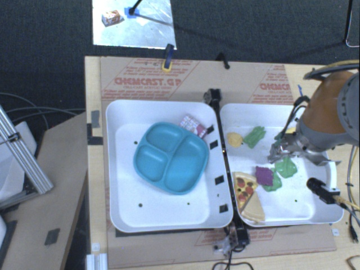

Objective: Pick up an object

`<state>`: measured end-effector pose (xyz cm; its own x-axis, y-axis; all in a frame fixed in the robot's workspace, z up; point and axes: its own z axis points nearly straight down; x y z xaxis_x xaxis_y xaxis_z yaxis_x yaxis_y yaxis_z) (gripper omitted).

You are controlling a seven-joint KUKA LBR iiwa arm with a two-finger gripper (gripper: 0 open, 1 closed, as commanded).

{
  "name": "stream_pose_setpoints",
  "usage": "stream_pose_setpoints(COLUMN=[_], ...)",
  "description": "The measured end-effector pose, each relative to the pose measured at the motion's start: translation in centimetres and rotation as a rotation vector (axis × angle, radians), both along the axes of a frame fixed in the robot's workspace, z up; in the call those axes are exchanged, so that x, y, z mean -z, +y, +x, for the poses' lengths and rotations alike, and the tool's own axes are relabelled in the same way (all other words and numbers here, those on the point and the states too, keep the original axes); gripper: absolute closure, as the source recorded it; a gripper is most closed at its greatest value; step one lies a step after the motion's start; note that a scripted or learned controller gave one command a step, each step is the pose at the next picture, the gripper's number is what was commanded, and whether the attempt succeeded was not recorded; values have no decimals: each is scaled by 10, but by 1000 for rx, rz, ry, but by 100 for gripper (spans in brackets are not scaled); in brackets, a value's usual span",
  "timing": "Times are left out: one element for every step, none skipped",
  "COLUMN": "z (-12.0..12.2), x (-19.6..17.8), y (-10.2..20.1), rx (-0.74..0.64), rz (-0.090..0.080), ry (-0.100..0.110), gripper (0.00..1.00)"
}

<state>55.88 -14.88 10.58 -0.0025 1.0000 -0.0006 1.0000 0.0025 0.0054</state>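
Camera view: two shallow white bins are seen side by side on the bench, the left bin (pixel 121 167) and the right bin (pixel 298 210). A blue divided plate (pixel 170 157) is laid in the middle of the left bin, and a small pink-and-white packet (pixel 193 125) is found just beyond its far right edge. In the right bin, a yellow piece (pixel 234 139) and a green piece (pixel 254 136) are placed at the far left, a purple block (pixel 264 175) sits near the middle with green leafy pieces (pixel 283 170) touching it on the right, and a pizza slice (pixel 248 196) lies at the near left corner. The gripper (pixel 279 151) (reached in from the right on the grey arm) is lowered just above the leafy pieces; whether anything is grasped cannot be told.
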Motion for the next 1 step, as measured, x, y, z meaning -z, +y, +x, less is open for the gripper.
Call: stream_pose_setpoints(z=[1], x=[-11], y=[0], rx=[-1], rz=[0], ry=[-2], gripper=[100])
